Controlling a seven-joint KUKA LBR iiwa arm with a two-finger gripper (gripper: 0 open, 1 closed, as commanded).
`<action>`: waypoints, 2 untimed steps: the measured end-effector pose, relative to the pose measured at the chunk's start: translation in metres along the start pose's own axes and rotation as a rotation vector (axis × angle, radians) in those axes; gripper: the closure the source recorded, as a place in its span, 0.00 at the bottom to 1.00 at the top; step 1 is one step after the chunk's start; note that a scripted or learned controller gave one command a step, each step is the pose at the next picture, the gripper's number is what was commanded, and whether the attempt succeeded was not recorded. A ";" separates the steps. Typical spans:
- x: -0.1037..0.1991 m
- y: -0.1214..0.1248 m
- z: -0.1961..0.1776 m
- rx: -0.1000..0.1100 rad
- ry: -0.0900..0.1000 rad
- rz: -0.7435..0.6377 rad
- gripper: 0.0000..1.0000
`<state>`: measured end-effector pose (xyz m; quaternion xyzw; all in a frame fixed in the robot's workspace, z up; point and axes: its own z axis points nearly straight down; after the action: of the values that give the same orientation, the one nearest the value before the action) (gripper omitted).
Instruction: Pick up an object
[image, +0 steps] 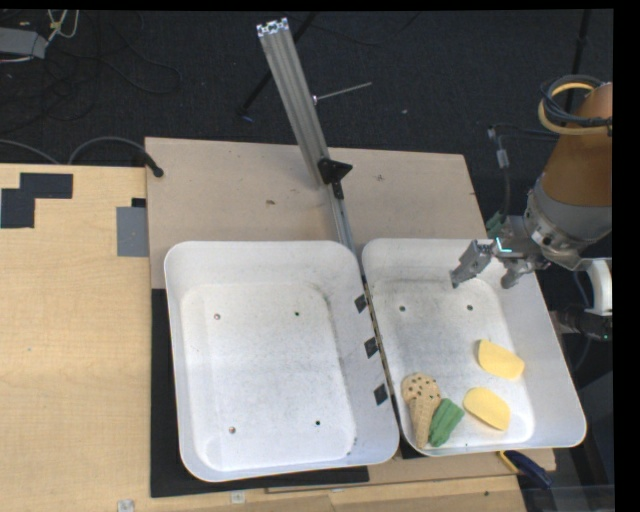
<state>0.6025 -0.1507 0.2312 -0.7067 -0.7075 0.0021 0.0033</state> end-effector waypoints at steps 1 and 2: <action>0.000 0.001 -0.003 -0.005 -0.001 0.000 0.00; -0.003 0.009 0.055 0.001 0.000 0.001 0.00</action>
<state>0.6112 -0.1533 0.1765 -0.7072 -0.7070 0.0023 0.0035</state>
